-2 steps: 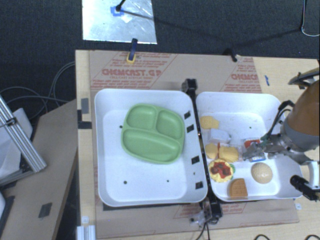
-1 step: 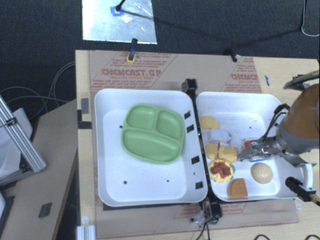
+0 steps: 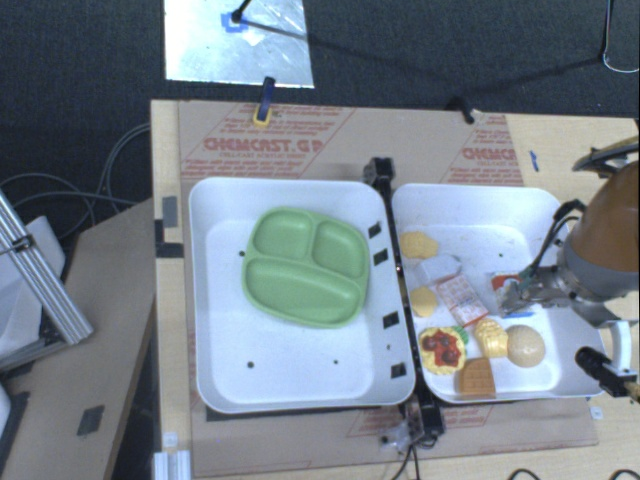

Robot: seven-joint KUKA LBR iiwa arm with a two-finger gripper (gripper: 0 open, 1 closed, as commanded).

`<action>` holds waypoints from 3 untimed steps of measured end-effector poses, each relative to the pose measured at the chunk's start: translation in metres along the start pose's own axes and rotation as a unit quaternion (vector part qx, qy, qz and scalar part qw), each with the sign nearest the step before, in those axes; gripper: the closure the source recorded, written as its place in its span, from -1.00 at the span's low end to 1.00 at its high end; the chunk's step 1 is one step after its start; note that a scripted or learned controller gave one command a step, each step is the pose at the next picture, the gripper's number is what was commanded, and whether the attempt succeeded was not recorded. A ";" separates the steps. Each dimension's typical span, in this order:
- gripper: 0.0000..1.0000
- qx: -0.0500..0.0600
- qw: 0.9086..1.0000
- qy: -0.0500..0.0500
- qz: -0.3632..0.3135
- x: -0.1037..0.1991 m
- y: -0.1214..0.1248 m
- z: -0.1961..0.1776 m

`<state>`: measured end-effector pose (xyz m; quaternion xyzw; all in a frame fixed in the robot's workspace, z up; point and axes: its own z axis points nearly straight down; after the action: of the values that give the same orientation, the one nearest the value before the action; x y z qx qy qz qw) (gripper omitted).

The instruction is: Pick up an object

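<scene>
The right bin [image 3: 470, 203] holds several toy food pieces: a yellow piece [image 3: 419, 244], a small pale yellow piece [image 3: 424, 300], a red-and-white packet [image 3: 460, 296], a red-and-yellow pizza piece [image 3: 443, 348], a brown toast slice [image 3: 476, 378], a yellow corn piece [image 3: 490, 335] and a beige ball [image 3: 526, 346]. My gripper [image 3: 514, 294] is low in this bin, just above the ball and corn in the view and to the right of the packet. The grey and orange arm [image 3: 605, 243] reaches in from the right and hides part of the bin's right side.
The left bin [image 3: 225, 368] bears a green divided plate [image 3: 305, 268]. A black divider with clips [image 3: 392, 268] runs between the bins. A clear plastic piece [image 3: 441, 267] lies near the yellow piece. A metal sheet [image 3: 240, 28] lies on the floor beyond the bench.
</scene>
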<state>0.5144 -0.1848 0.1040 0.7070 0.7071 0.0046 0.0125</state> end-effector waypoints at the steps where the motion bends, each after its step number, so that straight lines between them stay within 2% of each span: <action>1: 1.00 0.010 1.000 0.005 -0.002 0.001 -0.003 -0.045; 2: 1.00 0.009 1.000 0.004 -0.002 -0.007 0.007 -0.095; 3: 1.00 0.010 1.000 0.005 -0.002 -0.007 0.009 -0.122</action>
<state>0.5205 -0.1907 0.2260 0.7055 0.7087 0.0011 0.0021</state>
